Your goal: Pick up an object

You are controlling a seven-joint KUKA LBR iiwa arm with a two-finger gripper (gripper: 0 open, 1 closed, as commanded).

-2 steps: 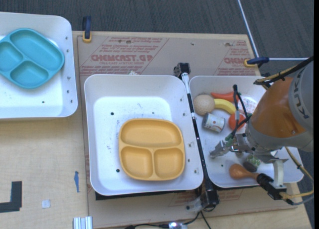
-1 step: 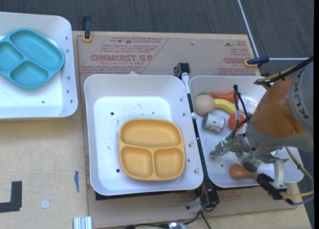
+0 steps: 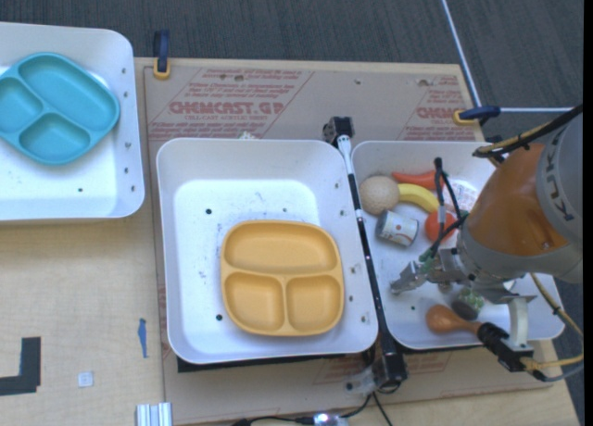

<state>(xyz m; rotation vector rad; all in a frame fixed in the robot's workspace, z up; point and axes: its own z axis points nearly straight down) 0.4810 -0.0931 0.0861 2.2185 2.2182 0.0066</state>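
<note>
My gripper (image 3: 414, 276) hangs low over the right bin (image 3: 400, 318), near its middle and just left of the arm's orange band (image 3: 514, 202). Just above the gripper lies a small white and grey cup (image 3: 398, 227) on its side. A tan ball (image 3: 378, 194) sits at the bin's back left, with a yellow banana (image 3: 419, 197) and an orange carrot (image 3: 414, 177) beside it. A red piece (image 3: 436, 224) shows next to the arm. An orange, pear-shaped object (image 3: 444, 318) rests near the front, below the gripper. The arm hides the right part of the bin.
The left bin (image 3: 190, 257) holds a yellow divided plate (image 3: 282, 278). A blue divided plate (image 3: 56, 107) lies on a white tray (image 3: 111, 183) at the far left. A black divider (image 3: 357, 220) runs between the bins. Cables trail at the front right (image 3: 519, 359).
</note>
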